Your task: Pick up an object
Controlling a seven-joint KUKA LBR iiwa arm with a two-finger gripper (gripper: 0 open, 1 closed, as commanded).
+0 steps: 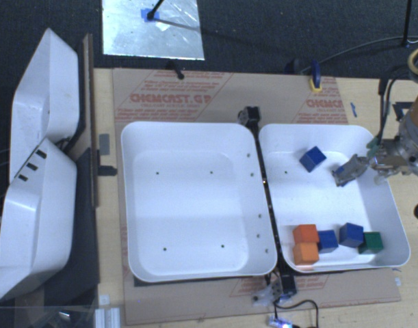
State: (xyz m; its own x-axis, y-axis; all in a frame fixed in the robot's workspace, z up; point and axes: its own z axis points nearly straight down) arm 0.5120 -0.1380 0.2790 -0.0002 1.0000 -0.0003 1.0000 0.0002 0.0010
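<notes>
One fixed camera looks down at a slant from well above the counter (215, 87), taking in both white bins (195, 135) across the frame's middle.

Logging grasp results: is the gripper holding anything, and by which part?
Nothing held. The gripper hangs over the right bin, apart from the lone blue cube.
</notes>
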